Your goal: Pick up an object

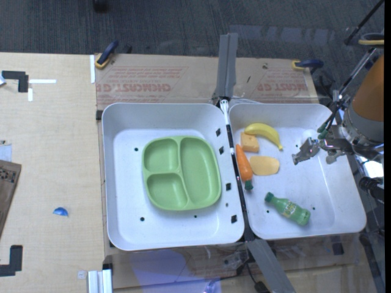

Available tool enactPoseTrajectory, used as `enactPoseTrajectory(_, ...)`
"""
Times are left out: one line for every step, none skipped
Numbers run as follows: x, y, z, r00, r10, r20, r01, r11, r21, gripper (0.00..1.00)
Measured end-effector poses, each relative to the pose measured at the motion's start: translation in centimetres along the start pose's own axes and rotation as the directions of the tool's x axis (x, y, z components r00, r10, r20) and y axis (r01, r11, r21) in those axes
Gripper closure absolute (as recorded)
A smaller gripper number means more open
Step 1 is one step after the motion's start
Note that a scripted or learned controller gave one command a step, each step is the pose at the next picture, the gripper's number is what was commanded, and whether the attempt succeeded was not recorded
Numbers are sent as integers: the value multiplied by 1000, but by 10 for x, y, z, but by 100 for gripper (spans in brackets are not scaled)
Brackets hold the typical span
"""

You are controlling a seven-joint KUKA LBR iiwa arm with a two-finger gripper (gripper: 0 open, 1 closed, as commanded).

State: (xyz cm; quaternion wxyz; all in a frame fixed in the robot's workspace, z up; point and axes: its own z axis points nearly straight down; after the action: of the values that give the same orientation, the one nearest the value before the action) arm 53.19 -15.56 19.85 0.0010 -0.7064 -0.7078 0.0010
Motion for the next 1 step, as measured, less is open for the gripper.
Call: enactPoseTrajectory(16, 39, 106, 976, -216, 1, 216, 976, -3, 0)
